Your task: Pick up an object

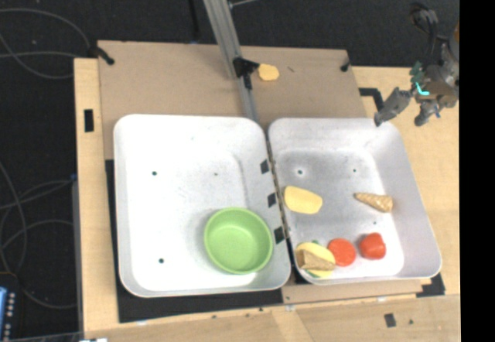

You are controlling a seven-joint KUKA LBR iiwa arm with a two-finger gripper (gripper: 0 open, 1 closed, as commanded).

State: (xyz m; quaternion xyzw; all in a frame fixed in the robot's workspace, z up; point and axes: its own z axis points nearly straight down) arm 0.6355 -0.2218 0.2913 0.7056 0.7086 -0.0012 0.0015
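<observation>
The left bin [155, 147] holds a green bowl [238, 240] near its front right corner. On the bench behind the bins, a small yellow piece [268, 72] lies beside a metal post [220, 19]. In the right bin [340, 143], a yellow lump [302, 200] sits by the left edge and a tan cone [374, 200] toward the right edge. Along the front edge lie a sandwich [315, 259], a tomato [341, 251] and a red pepper [373, 246]. The gripper [407, 107] hangs past the bin's back right corner, fingers spread, nothing between them.
</observation>
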